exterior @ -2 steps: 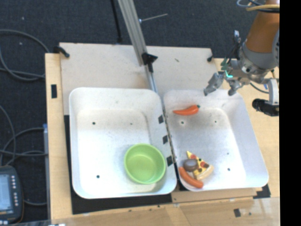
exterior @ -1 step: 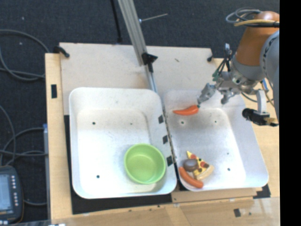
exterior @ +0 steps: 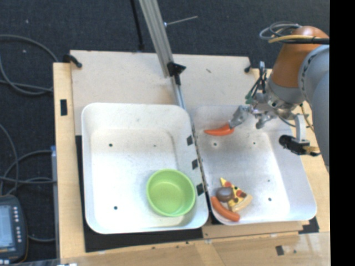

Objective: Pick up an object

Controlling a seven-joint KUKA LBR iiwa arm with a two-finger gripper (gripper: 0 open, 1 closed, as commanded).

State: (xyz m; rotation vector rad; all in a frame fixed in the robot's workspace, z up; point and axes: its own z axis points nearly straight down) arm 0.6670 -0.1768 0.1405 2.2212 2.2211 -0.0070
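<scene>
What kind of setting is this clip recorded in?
Probably a robotics lab grasping bench: a wooden bench bearing two white bins, toy items such as a green bowl and an orange chili, cables on dark carpet.

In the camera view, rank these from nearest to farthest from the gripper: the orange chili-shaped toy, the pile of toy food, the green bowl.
Measured from the gripper:
1. Orange chili-shaped toy, at the fingertips, upper part of the right bin.
2. Pile of toy food, right bin's lower left corner.
3. Green bowl, left bin, lower right.
</scene>
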